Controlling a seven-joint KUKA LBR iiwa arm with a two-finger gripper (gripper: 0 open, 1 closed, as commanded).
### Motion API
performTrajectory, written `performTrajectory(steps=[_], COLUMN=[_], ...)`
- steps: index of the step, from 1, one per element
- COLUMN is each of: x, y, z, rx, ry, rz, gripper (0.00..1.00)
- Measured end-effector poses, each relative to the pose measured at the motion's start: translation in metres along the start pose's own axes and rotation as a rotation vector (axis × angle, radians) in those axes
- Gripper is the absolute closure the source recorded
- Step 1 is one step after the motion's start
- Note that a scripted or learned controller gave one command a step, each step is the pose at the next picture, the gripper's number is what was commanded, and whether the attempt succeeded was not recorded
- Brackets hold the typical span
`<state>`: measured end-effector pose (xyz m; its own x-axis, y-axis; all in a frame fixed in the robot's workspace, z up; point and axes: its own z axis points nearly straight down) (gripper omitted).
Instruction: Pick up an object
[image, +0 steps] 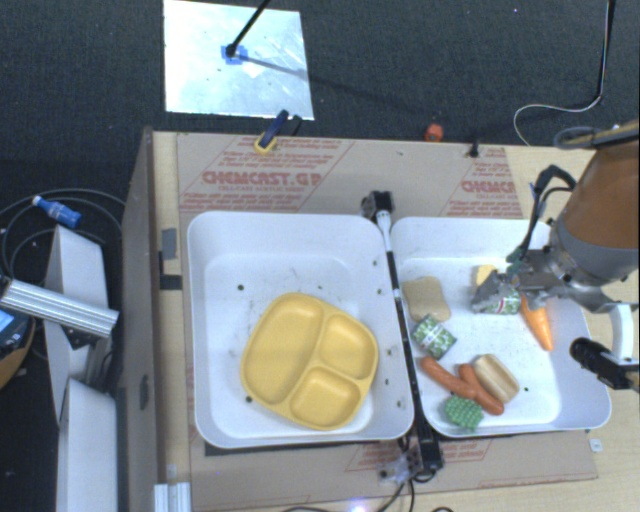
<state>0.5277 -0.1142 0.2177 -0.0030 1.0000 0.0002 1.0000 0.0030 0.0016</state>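
Observation:
My gripper (497, 296) hangs low over the upper right part of the right bin (570, 405), reaching in from the right. A small green and red thing (510, 304) lies right under or against it; whether it is gripped is unclear. An orange carrot (539, 324) lies just right of the gripper and a yellow piece (486, 274) just behind it. To the left are a tan lump (427, 297) and a green and white can (434, 336). Nearer the front lie a sausage (456, 381), a bun (496, 378) and a green knobbly piece (462, 411).
The left bin (215, 260) holds a yellow compartment plate (308, 360). A ridge (398, 310) divides the two bins. The arm's grey body and orange band (605, 215) overhang the right bin's right side.

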Motion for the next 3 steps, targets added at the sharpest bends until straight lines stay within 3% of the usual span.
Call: performTrajectory(steps=[1,2,3], x=[-0.094,-0.054,-0.056], y=[0.032,0.082,0.084], z=[0.116,0.133,0.121], rx=[-0.011,-0.001,-0.006], ry=[-0.006,0.0,-0.002], rz=[0.001,-0.002,-0.003], gripper=[0.0,0.0,1.0])
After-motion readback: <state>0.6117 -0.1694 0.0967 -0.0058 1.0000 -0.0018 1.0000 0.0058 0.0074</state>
